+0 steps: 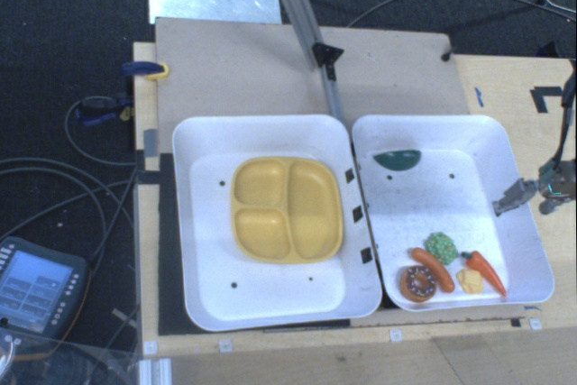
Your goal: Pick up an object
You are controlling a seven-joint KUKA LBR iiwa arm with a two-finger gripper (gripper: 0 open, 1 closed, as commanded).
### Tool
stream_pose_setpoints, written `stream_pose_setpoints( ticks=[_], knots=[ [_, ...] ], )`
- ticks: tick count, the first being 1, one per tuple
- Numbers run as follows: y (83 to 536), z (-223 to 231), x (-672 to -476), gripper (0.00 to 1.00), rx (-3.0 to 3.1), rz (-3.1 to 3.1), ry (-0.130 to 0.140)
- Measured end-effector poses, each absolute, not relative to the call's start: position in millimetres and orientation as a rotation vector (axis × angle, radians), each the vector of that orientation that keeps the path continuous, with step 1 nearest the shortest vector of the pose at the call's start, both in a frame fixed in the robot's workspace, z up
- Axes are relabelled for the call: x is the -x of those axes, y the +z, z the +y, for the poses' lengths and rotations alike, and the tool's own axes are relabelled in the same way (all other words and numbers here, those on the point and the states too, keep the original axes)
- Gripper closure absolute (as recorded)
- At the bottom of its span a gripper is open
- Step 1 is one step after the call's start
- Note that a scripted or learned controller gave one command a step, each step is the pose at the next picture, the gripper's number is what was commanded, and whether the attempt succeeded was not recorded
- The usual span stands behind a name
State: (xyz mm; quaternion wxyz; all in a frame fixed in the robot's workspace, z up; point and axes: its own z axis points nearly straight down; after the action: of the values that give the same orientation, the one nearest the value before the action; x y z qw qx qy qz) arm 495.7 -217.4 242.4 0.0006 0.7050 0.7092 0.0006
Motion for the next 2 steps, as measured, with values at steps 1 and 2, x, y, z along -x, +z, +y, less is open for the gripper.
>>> stream_pose_setpoints(
  ticks=[1, 2],
  knots=[
    [242, -217, -495.7, 0.00, -2.216, 2.225, 0.003],
    [181, -211, -496.8, 0.00, -2.223, 2.225, -0.002]
  ],
)
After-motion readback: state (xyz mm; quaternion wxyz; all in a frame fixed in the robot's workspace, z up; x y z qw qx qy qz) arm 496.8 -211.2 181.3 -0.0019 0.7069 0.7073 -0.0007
